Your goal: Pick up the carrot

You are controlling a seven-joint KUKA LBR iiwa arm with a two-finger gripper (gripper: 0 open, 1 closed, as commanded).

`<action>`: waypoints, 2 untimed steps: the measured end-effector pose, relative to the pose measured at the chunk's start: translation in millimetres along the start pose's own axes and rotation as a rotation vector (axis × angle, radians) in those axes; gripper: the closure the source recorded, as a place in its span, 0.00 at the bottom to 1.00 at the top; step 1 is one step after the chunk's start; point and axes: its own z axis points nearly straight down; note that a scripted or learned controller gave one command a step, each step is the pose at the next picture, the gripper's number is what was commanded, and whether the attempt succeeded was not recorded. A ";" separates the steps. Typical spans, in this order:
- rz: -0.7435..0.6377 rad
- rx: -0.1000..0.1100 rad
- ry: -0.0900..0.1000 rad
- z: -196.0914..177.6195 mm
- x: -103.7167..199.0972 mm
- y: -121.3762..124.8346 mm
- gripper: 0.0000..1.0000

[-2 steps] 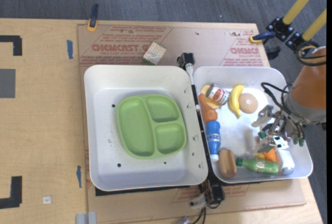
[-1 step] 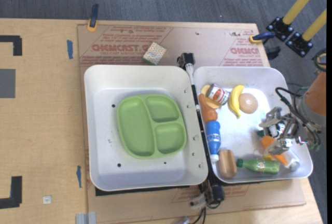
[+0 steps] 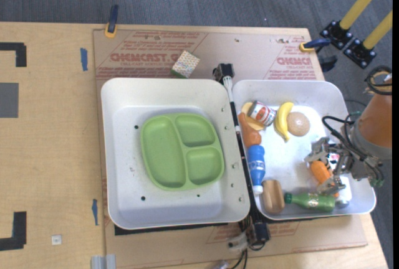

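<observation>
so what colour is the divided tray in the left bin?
Light green tray, clearest in the camera view.

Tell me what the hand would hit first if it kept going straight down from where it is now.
Most likely the small orange carrot, which sits right at the hand in the right white bin. Depth is unclear from this slanted view.

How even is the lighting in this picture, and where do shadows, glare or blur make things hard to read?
Camera view: soft, even light with no harsh glare; the left bin casts a thin dark shadow along its lower edge; the green plate is crisp; the gripper around the carrot is small and cluttered with cables, so its fingers are hard to resolve; the arm's orange band looks slightly soft.
</observation>
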 end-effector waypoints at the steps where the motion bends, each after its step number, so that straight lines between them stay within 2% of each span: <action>1: 0.251 0.002 0.018 6.4 -6.0 19.1 0.00; 2: 0.249 0.000 0.023 -5.7 -7.0 20.0 1.00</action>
